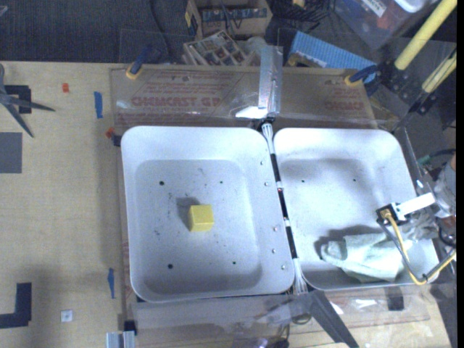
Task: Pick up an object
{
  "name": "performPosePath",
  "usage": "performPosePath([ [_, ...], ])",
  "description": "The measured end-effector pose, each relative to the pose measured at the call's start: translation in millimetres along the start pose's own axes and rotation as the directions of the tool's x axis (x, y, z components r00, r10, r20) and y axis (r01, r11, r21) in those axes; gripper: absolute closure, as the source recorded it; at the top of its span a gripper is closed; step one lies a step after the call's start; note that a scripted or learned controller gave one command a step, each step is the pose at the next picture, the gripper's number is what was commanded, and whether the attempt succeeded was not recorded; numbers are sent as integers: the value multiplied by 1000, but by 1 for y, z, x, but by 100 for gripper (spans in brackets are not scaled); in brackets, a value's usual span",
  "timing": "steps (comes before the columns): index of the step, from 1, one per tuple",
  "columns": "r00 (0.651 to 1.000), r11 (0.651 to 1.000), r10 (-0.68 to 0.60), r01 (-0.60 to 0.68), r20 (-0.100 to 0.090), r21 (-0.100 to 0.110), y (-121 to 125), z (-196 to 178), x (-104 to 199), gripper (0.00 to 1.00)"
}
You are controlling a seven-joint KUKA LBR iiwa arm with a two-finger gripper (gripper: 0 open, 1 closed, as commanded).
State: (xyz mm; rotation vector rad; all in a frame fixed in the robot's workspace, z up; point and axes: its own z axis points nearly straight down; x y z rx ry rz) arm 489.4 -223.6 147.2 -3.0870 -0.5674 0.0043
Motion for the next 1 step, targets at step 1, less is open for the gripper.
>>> performPosePath([
  [1,994,994,-105,105,-3,-3,-36,55,21,100],
])
